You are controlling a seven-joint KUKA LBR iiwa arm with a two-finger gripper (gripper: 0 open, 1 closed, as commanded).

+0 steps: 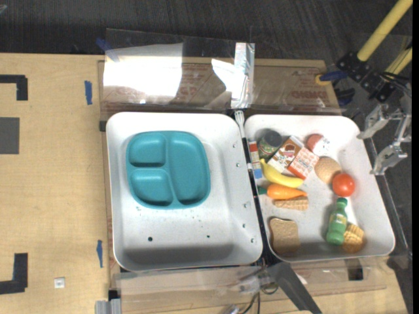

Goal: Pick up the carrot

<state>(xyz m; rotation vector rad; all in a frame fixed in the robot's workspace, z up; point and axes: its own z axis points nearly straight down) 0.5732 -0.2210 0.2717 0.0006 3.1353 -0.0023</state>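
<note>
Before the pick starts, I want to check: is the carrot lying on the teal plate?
No, the carrot lies in the right bin, just under the banana, while the teal plate sits in the left bin.

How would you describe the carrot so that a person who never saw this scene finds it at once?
Look in the right bin, the one full of toy food. Near its left wall, the carrot lies just under the yellow banana and above a pale waffle-like piece. It is the only orange, tapered thing there.
</note>
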